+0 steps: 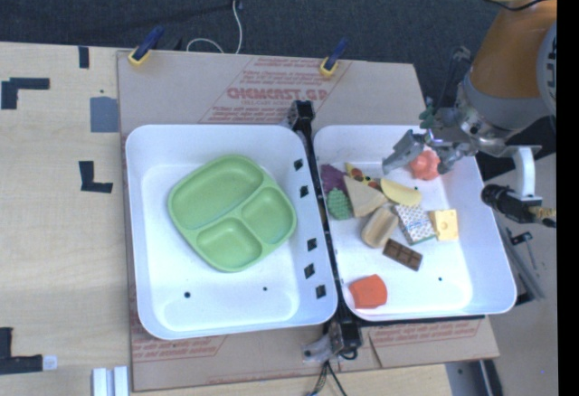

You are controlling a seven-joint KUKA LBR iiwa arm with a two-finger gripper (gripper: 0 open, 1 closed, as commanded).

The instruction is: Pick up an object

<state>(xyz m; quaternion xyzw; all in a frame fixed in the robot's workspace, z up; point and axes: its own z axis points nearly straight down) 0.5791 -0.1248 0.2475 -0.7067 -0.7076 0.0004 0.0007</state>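
My gripper (pixel 418 163) hangs over the far side of the right bin (pixel 484 286), its two grey fingers spread open. A small red-orange lump (pixel 425 166) lies between them, closer to the right finger. I cannot tell whether either finger touches it. Just beneath are a yellow banana-shaped piece (pixel 400 192), a tan wedge (pixel 365 197), a tan cylinder (pixel 378 226), a checkered block (pixel 414 222) and a yellow cube (pixel 444 223). A brown chocolate bar (pixel 402 253) and an orange-red piece (pixel 368 291) lie nearer the front.
The left bin (pixel 149 295) holds a green divided plate (pixel 232 212). A purple piece (pixel 332 177) and a green knobbly piece (pixel 339 202) sit against the divider (pixel 312 204) between the bins. The arm's orange band (pixel 511 51) rises at the right.
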